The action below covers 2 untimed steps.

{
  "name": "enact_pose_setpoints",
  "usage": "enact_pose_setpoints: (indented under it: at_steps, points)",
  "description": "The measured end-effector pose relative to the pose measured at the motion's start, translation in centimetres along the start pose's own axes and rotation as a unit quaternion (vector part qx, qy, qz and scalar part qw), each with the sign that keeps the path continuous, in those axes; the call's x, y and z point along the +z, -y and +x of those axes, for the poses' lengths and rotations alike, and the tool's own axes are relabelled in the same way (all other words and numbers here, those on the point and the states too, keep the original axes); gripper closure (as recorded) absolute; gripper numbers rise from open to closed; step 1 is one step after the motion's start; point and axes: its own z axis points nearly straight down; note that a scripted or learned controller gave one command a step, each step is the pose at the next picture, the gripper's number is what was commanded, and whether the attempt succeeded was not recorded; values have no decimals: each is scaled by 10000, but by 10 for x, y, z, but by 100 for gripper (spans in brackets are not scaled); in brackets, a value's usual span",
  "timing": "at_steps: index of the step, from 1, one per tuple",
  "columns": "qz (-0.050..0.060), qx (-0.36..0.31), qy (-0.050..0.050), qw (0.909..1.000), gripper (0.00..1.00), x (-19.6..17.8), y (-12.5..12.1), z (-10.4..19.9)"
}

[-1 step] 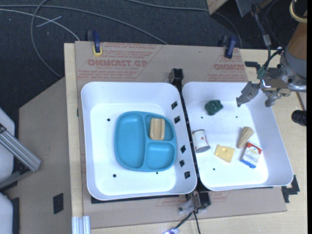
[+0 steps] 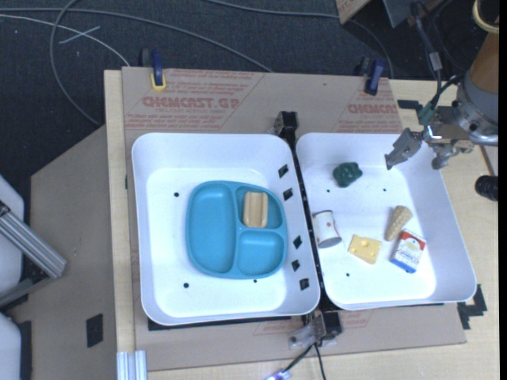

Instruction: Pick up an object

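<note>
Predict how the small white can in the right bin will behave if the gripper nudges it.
The white can lies on its side, so it would probably roll. It looks small, likely light, and may slide on the smooth right bin.

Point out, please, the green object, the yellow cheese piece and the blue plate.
green object (image 2: 347, 173), camera view, on its middle.
yellow cheese piece (image 2: 364, 249), camera view, on its top face.
blue plate (image 2: 211, 229), camera view, on its bare left compartment.

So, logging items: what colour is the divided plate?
Blue plate, clearest in the camera view.
</note>
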Motion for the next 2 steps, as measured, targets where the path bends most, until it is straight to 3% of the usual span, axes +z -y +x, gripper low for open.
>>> enact_pose_setpoints:
  at_steps: [2]
  points:
    - [24,4,-5,10000,0,90,-6,-9]
